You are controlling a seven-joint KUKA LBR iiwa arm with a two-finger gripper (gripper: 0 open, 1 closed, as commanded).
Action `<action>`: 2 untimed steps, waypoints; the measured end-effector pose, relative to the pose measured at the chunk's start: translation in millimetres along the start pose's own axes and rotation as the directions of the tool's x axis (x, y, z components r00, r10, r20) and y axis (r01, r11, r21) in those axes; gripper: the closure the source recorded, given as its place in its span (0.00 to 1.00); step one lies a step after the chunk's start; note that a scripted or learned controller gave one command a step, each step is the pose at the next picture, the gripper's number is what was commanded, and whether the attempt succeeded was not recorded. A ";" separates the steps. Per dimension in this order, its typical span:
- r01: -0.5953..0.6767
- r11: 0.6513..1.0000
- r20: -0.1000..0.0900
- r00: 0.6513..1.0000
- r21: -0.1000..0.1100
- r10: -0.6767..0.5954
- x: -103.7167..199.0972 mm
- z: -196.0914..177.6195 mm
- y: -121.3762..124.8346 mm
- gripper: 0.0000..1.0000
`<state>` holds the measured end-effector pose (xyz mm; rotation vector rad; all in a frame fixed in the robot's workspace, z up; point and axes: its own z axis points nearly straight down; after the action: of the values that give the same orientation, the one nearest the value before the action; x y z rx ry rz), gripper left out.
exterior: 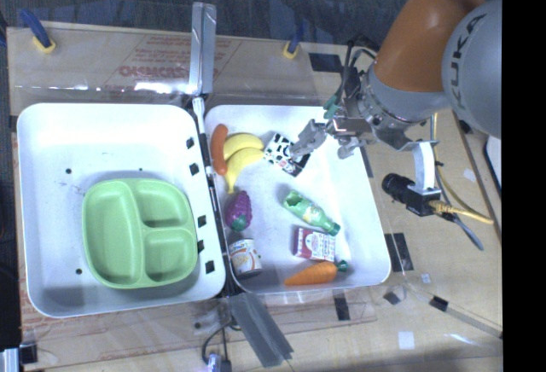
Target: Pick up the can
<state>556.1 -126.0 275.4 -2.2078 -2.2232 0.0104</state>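
Presently, in the camera view, the can point(244, 257) lies untouched at the near left corner of the right bin point(363, 191), just below the purple grapes point(238, 209) and left of the carrot point(312, 274). The hand point(300, 151) sits well apart from it at the bin's far side, over a black-and-white spotted item point(279, 150); whether its fingers are open or shut cannot be told. Judgement: nothing of the pick is done; approach, grasp and lift all remain. The left bin point(51, 131) carries a green tray point(139, 231).
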 end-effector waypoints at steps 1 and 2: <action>-0.316 0.949 -0.002 0.949 0.001 0.316 -52.3 115.8 -69.4 0.00; -0.063 0.998 0.000 0.998 -0.003 0.063 36.1 72.0 -79.1 0.00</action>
<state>476.0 -90.3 204.3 -2.2783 -2.1540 0.0076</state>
